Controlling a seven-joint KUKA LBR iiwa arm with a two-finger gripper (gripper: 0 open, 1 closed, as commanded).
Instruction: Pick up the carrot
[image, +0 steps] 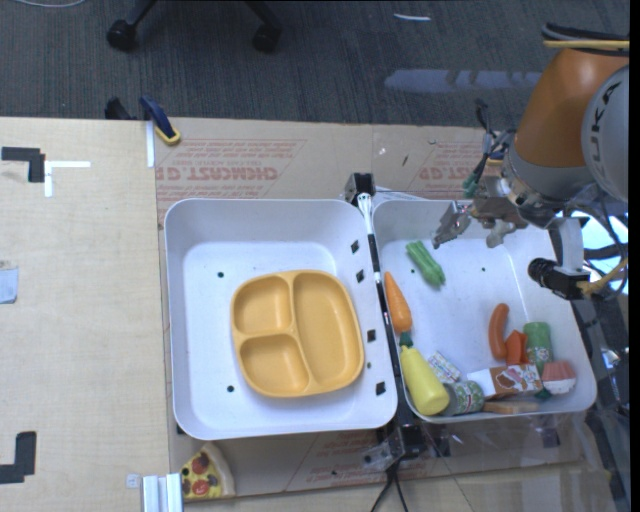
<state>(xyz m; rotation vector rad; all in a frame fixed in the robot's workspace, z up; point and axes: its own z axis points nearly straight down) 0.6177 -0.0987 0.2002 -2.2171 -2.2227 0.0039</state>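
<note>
We see orange tapered plastic carrot (398, 304) lying along left wall of right white bin (470, 415), awkward for fingers. Grey two-finger gripper (470, 229) hovers over far side, spread open, holding nothing. Green bean-shaped toy (426, 263) lies between them.

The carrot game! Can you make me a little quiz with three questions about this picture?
1. True or false: the carrot lies on the yellow plate.
2. Which bin holds the carrot: A) left bin, B) right bin?
3. What green thing lies nearest the gripper?

Key
1. False; it lies beside the right bin's left wall.
2. B.
3. The green vegetable.
</note>
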